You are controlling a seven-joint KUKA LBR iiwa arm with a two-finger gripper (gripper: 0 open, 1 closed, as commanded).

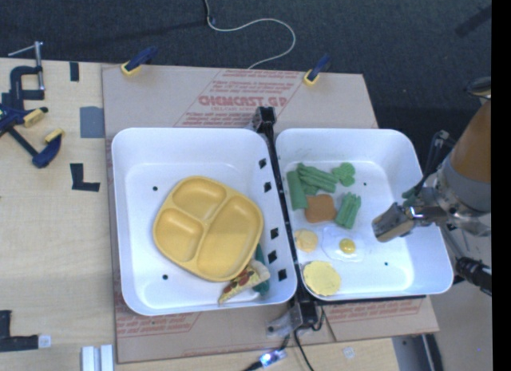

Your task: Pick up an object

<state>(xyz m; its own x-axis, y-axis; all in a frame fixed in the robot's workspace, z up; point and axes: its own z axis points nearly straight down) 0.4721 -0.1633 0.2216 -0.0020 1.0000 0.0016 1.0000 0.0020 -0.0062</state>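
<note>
Nothing is lifted yet — every toy food piece lies on the bin floor, so the whole pick remains, by my judgement. The gripper hovers over the right bin at its right side, touching nothing; whether it is wide or narrow I cannot tell. Nearest, to its left, lies the fried egg; beyond it the green pieces and brown piece — farther left, the yellow plate.

— What are those bins made of?
— Smooth white plastic, faintly glossy. The yellow tray, well left of the gripper, looks like matt plastic.
— And underneath?
— Brown cardboard, dull and printed, lying on pale wood bench.
</note>
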